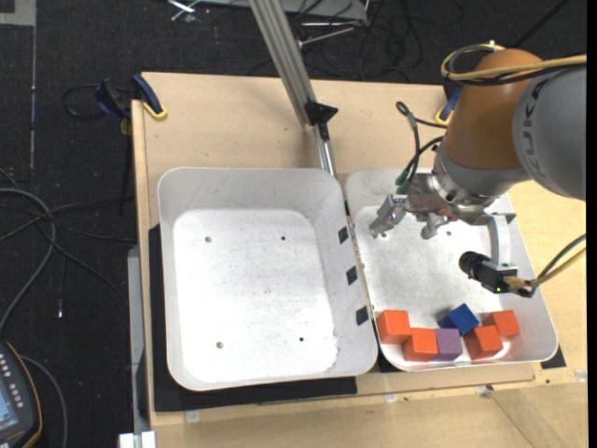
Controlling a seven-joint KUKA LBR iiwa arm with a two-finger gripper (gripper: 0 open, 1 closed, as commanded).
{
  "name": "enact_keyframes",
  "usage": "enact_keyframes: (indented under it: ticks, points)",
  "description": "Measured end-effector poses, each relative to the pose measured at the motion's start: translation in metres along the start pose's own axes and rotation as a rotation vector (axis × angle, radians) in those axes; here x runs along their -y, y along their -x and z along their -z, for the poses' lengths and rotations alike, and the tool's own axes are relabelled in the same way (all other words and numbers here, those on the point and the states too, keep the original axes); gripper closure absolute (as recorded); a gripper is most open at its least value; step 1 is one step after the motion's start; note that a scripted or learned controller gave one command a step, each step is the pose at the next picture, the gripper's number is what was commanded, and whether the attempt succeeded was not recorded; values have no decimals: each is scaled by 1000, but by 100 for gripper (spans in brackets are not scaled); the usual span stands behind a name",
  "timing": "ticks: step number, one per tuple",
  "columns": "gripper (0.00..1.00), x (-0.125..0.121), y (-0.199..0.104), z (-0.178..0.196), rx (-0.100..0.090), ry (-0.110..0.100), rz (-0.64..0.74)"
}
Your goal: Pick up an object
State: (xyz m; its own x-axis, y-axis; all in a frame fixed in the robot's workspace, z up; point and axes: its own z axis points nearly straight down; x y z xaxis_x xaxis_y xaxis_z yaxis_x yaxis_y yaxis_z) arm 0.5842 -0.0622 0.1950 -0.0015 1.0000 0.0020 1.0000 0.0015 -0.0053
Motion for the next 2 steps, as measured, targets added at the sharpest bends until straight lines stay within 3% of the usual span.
enact_keyframes:
  ticks: [1,2]
  points:
    - [0,38,49,-55,3,-2,-8]
    - [0,77,15,3,0,7,2]
